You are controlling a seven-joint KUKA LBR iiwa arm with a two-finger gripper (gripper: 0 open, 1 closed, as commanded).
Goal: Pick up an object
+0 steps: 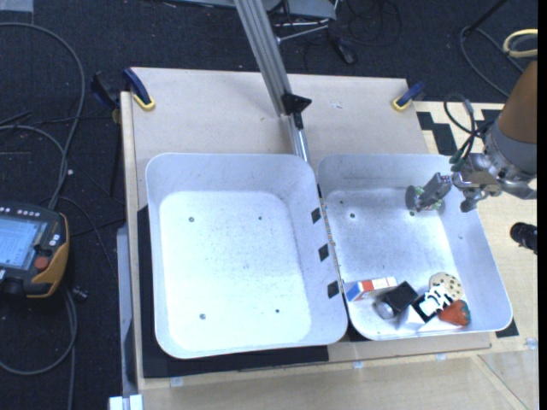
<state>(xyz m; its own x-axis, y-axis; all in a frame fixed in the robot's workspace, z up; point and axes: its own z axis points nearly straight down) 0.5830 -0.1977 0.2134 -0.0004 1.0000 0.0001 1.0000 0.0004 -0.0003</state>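
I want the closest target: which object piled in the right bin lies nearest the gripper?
The round cream spotted piece, topmost in the pile, nearest the gripper.

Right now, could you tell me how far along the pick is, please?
Nothing looks picked yet. The end effector hangs over the right bin, near its far wall. The small objects lie clustered at the near edge, so reaching, grasping and lifting one remain.

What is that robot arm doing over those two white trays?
The robot arm reaches in from the right, and its gripper hangs over the far part of the right bin. It is trying to pick something up. The small things, a red, white and blue box, a black block and a red piece, all lie bunched in that bin's near corner, away from the gripper. The left bin sits beside it.
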